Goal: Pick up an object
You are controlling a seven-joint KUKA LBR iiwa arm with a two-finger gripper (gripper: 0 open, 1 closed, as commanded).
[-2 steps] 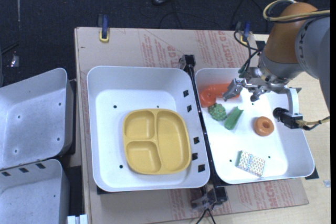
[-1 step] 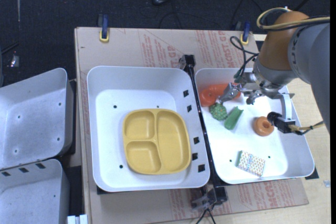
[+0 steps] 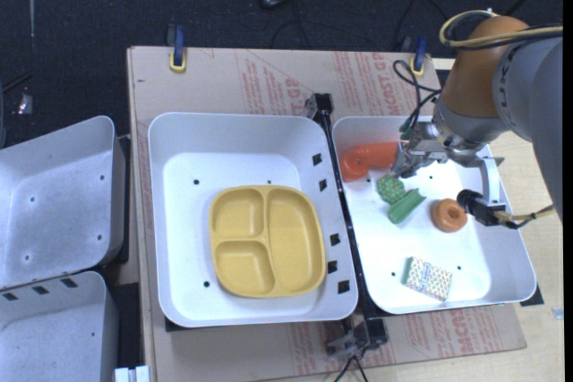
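Gripper (image 3: 407, 164) above green toy (image 3: 398, 199), orange cup (image 3: 367, 159) and doughnut (image 3: 448, 216) alongside.

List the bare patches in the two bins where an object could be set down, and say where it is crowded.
Left bin: a bare band of floor rings the yellow divided plate, widest along the far wall. Right bin: bare floor between the patterned packet and the near-left corner. Crowded: the far half, with gripper, orange carrot, green toy, orange doughnut.
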